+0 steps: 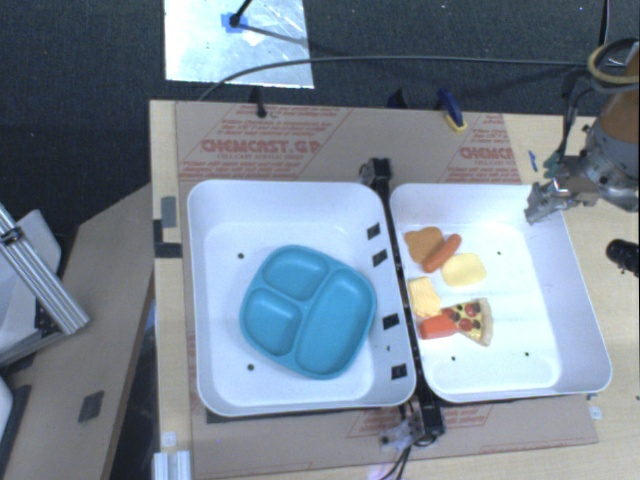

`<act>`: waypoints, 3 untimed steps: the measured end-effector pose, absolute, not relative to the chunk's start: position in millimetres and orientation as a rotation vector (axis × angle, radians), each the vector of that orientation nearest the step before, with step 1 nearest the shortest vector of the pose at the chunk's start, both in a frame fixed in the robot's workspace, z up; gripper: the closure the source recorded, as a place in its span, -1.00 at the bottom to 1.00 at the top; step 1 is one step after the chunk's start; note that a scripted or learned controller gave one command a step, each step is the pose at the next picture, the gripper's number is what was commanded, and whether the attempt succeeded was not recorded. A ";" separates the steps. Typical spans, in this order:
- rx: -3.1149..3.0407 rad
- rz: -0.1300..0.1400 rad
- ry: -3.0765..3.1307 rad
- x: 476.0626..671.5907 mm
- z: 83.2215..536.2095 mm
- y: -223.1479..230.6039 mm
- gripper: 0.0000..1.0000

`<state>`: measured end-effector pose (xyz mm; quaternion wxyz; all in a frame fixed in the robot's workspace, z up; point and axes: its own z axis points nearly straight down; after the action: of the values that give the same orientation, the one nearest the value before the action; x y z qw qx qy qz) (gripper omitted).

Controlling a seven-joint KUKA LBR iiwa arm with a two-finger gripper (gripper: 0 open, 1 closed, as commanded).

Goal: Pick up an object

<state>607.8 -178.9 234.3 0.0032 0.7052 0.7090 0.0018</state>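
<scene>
Several toy foods lie in the left half of the right bin (560, 298): a tan nugget (423, 240), an orange-red sausage (442, 253), a pale yellow round piece (464, 269), a yellow cheese block (424, 296), a red strip (437, 327) and a pizza slice (471, 319). My gripper (541, 204) hangs over the bin's far right corner, well to the right of the food and apart from it. Nothing shows between its fingers.
The left bin (215, 268) holds a blue divided plate (308, 311). A black hinge strip (392, 268) runs between the bins. Cardboard (270, 138) lies under both bins, and a silver sheet (235, 28) sits beyond it. An aluminium rail (35, 278) stands at the left.
</scene>
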 end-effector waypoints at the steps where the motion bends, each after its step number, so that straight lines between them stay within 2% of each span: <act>1: 2.209 0.005 2.232 602.8 242.5 -122.7 1.00; 3: 2.211 0.003 2.232 586.6 227.2 -25.9 1.00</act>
<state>586.6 -25.9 227.2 -0.0002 0.7038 0.7104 0.0010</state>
